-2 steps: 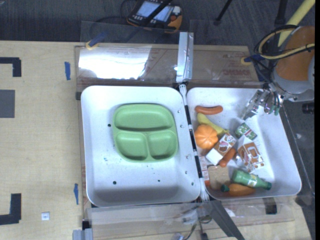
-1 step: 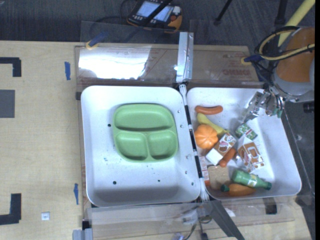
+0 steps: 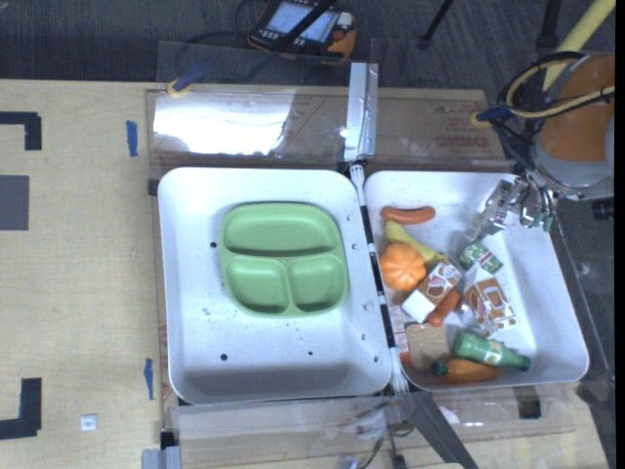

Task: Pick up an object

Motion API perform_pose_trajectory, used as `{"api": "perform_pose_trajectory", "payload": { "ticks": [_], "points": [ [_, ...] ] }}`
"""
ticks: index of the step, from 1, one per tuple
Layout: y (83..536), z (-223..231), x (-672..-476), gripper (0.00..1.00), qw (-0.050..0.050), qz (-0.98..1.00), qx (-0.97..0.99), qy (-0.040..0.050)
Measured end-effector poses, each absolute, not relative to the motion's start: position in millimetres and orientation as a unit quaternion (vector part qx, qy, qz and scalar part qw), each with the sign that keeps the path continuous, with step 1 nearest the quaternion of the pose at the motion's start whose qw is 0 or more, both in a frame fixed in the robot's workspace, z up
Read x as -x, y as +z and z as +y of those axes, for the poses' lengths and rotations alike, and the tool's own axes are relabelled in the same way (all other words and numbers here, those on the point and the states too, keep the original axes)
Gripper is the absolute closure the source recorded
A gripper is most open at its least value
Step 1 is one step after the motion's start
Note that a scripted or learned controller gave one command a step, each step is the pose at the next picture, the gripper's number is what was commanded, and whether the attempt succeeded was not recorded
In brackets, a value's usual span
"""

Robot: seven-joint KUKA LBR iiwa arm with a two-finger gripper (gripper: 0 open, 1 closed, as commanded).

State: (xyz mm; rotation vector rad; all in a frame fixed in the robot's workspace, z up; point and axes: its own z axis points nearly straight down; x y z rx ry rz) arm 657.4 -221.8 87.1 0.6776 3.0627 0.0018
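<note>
Camera view: hand (image 3: 485,225) low in the right bin (image 3: 566,291) above a small carton (image 3: 481,257); finger state unclear.

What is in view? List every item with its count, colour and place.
Bins: two, white, side by side on the bench.
Divided plate: one, green, middle of the left bin.
Sausage: one, red, top of the right bin.
Banana: one, yellow, below the sausage.
Orange fruit: one, orange, left side of the right bin.
Small cartons: several, white with print, middle of the right bin.
Bottle: one, green, bottom of the right bin.
Carrot: one, orange, beside the bottle.
Handheld controller: one, black, floor beyond the bench.
Gripper: one, metallic, over the right bin's upper part.
</note>
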Motion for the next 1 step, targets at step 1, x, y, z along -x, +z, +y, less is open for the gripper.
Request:
{"api": "perform_pose_trajectory", "payload": {
  "ticks": [1],
  "points": [
    [87.6, -221.8, -660.1, 1.00, 0.004, 0.995, -0.104, -0.0002]
  ]
}}
